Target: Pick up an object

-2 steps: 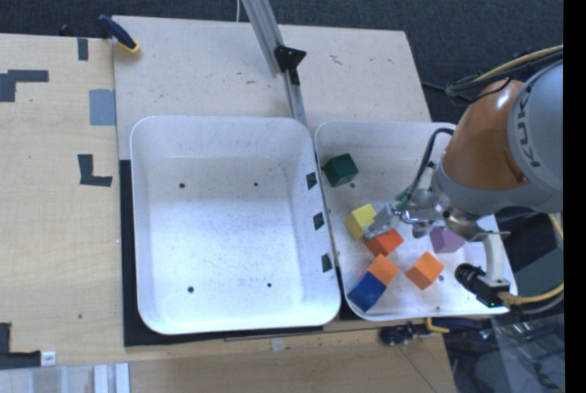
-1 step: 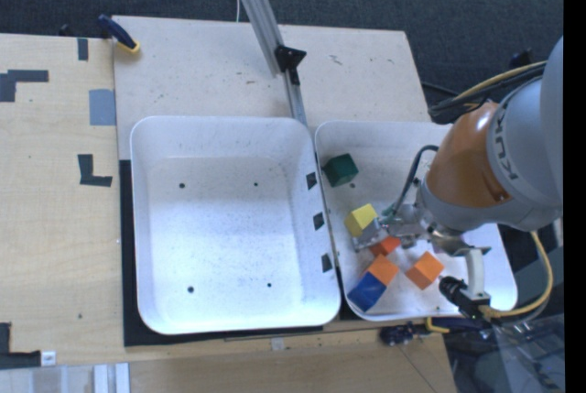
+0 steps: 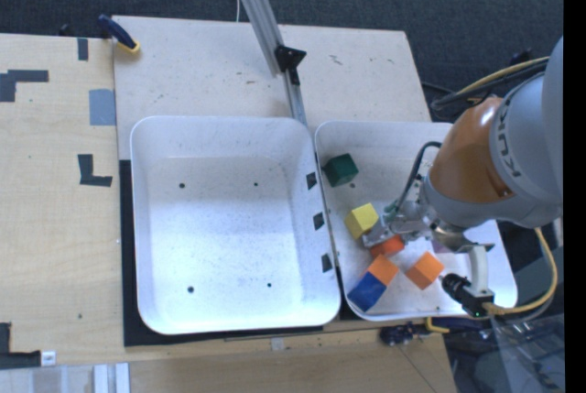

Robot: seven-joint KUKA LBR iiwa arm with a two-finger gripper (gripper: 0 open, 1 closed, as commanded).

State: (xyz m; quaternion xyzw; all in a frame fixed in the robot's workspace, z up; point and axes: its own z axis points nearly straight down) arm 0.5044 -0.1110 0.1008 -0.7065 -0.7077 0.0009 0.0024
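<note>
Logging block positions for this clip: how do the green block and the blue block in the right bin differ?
The green block lies at the far end of the right bin, alone; the blue block lies at the near end, against an orange block. The green block sits clear of the gripper; the blue block sits just below it. Both are small cubes lying in that bin.

Arm (image 3: pixel 499 158) reaching in from right, hand (image 3: pixel 385 235) low, grip state unclear.
</note>
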